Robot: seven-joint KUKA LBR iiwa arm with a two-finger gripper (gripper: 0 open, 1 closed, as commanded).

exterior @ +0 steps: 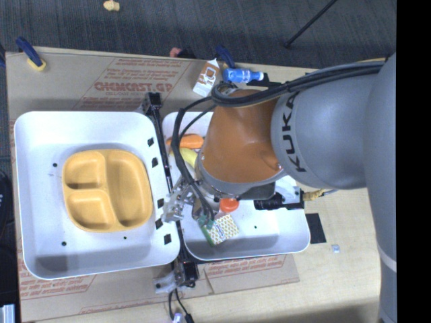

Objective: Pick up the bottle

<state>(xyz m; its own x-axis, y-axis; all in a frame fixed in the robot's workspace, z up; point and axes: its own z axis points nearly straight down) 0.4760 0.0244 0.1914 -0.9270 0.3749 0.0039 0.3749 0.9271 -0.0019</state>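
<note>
Gripper low at right bin's left wall, grip state unreadable; bottle not surely identifiable, possibly the yellow-orange item at the gripper's 12 o'clock, so centre over it clear of the wall before closing.

The arm covers most of the right bin, hiding much of its contents. The pincer is too cluttered to read. The counter is cut off below.
</note>
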